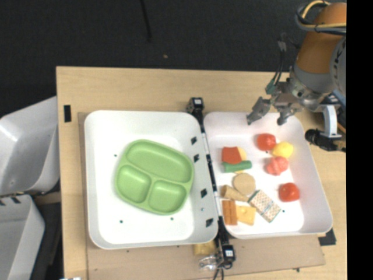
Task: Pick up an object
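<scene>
My gripper [269, 117] hangs open over the back of the right bin [233, 124], its two fingers spread apart with nothing between them. Just in front of it lie a red tomato [266, 141], a yellow lemon [283, 150] and a pink fruit [277, 165]. Further forward sit another red fruit [288, 192], a red and yellow block [232, 154], a green bean [236, 167], a round cookie [244, 184], orange crackers [239, 213] and a patterned packet [264, 206].
The left bin [99, 214] holds a green divided plate [154, 177]. Black clips [196, 105] sit along the seam between the two bins. The wooden bench [128, 86] surrounds both bins.
</scene>
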Tool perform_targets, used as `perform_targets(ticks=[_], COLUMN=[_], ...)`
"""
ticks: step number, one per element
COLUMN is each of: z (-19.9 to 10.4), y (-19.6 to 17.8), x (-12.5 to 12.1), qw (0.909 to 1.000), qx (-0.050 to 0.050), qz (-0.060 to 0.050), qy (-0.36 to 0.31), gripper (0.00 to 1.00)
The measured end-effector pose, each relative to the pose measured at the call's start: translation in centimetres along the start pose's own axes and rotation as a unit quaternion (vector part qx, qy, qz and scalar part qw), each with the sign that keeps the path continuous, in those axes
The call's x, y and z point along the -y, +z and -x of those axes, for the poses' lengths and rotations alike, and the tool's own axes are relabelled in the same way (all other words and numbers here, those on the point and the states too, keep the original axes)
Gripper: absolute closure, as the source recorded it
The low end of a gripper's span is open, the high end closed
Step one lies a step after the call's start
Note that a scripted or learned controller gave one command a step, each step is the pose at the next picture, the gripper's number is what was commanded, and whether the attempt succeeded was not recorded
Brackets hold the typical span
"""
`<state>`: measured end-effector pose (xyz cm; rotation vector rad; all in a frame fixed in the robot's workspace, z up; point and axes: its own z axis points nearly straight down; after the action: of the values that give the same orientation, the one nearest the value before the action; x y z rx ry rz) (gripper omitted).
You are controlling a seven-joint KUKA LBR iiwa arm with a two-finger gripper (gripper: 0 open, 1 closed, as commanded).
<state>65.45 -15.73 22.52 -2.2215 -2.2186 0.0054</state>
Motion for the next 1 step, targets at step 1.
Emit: perform_targets(ticks=[1], z=[-0.08], y=[6.35], x=[0.07], qw=[1.0], qx=[0.0], qz=[0.0], qy=[0.001], gripper=[0.0])
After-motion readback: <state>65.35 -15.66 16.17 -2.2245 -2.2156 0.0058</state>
